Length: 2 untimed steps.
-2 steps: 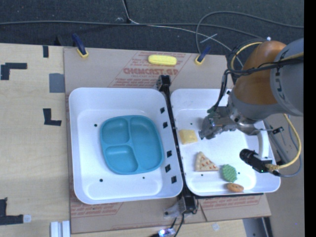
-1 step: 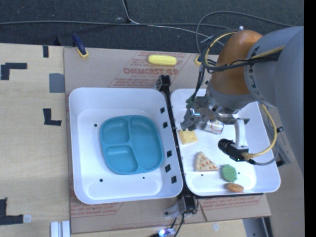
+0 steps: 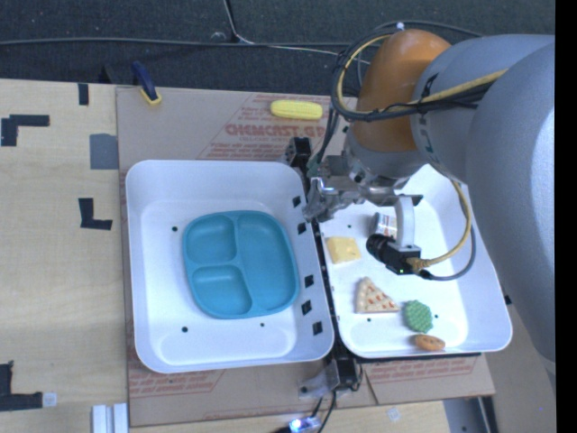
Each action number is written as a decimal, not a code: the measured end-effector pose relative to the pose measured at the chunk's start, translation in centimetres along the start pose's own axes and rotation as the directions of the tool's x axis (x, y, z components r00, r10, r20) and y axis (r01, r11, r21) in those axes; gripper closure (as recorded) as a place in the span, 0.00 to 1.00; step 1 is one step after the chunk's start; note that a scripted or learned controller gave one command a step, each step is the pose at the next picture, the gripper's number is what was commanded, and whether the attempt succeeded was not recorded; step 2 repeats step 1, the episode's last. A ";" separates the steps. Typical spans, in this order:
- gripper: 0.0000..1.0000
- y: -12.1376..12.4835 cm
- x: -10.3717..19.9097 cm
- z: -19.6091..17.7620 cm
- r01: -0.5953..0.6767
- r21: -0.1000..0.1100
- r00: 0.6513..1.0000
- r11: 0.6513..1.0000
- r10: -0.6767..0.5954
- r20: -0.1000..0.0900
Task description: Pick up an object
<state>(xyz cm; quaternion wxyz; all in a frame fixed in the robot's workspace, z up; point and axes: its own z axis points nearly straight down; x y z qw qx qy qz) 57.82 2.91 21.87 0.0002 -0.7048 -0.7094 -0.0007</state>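
My gripper [image 3: 317,207] hangs over the left side of the right bin [image 3: 487,318], close to the wall shared with the left bin. Its metal body hides the fingertips. Just below and right of it lies a pale yellow cheese block [image 3: 343,249]. Further toward the front sit a pizza slice [image 3: 373,297], a green round piece [image 3: 417,315] and a small orange piece [image 3: 429,342]. Nothing shows between the fingers.
The left bin [image 3: 153,197] holds a blue divided plate [image 3: 240,262]. A yellow banana-shaped toy [image 3: 296,109] lies on the cardboard behind the bins. The arm's orange band [image 3: 397,79] and grey body cover the right bin's far right part. A black cable [image 3: 397,255] loops there.
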 end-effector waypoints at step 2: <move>1.00 3.1 5.2 0.6 0.000 0.001 1.000 1.000 0.000 0.000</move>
